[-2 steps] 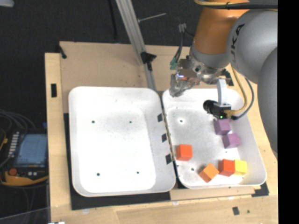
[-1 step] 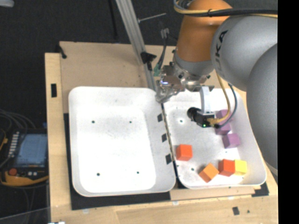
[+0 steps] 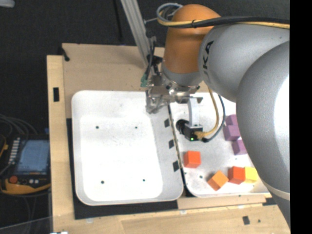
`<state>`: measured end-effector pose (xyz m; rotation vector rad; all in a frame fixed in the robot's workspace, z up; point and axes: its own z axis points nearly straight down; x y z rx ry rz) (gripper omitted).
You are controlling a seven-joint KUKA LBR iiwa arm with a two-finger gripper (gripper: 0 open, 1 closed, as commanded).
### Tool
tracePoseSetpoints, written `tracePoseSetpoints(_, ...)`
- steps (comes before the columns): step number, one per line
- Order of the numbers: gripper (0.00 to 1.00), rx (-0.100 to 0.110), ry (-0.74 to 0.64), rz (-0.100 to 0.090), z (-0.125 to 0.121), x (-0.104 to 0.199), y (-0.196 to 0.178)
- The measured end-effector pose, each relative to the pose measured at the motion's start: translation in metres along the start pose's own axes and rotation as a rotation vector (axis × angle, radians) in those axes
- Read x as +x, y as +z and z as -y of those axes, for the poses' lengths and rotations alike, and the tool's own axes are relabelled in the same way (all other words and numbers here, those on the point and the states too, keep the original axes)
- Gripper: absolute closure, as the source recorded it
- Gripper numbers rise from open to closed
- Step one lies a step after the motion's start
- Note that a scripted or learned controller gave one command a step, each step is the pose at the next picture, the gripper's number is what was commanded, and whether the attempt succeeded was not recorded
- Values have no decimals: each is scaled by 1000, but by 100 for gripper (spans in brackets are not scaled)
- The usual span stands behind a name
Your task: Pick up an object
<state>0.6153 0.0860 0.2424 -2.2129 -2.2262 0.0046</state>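
Over left bin (image 3: 117, 189), arm (image 3: 234, 52) (grey)

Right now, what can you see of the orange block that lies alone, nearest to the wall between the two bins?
The orange block is a small cube, matte, like foam or painted wood. It lies flat on the floor of the right bin, close to the dividing wall. Nothing touches it: the other blocks lie apart, nearer the front edge, and the gripper is above the bins' far end.

bins white (image 3: 117, 145) | blocks orange (image 3: 192, 158), yellow (image 3: 251, 174), purple (image 3: 231, 127) | arm grey (image 3: 253, 82), band orange (image 3: 187, 38)
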Motion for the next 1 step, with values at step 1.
tracePoseSetpoints(1,0,-2,4,-2,0,-2,-1)
